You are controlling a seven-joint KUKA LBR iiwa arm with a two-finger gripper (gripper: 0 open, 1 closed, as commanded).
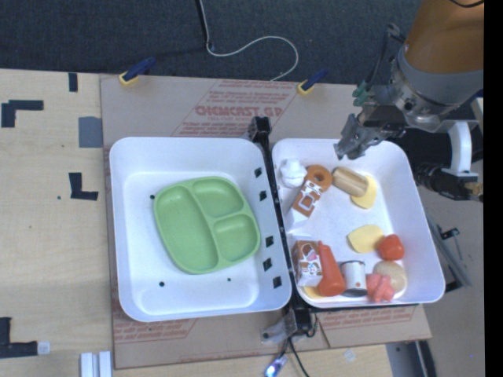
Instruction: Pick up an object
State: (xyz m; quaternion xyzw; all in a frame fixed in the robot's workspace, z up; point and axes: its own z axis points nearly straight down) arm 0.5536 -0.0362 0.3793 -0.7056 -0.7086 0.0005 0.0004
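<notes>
Overhead, the dark two-finger gripper (351, 149) (grip state unclear) hangs above the tan bread-roll toy (350, 181).

cardboard sheet (236, 112) | red print, upside down | reads "chemguard"

Bench surroundings
A white cable (251, 47) was looped at twelve o'clock; clamps (137, 71) were seen on the cardboard sheet (228, 110).

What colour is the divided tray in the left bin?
Light green tray, clearest in the camera view.
</notes>
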